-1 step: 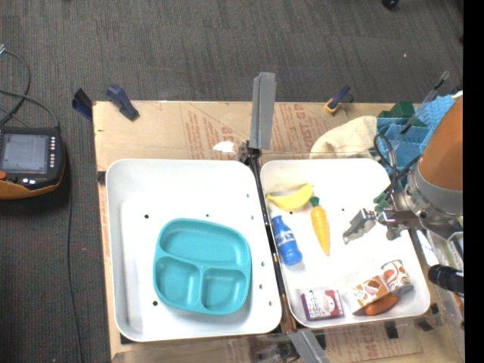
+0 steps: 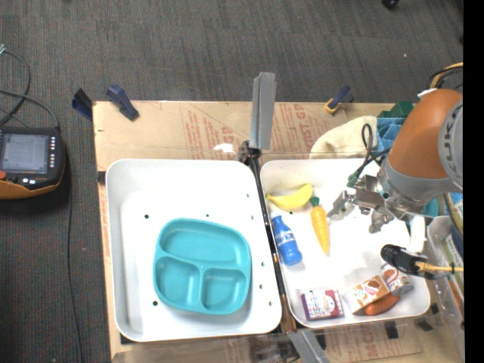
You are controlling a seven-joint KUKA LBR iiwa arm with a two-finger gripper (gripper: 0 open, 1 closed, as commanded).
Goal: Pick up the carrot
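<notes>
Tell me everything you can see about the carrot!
The carrot is a small orange toy, plastic-looking, with a little green top. It lies flat on the floor of the right bin, green end pointing up the picture, tip pointing down. A yellow banana lies just by its green end, and a blue bottle beside it. The gripper hovers close by, not holding it.

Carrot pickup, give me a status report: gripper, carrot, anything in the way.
Gripper beside carrot, in right bin. Carrot lies loose on bin floor, not held. Banana and blue bottle close alongside.
</notes>
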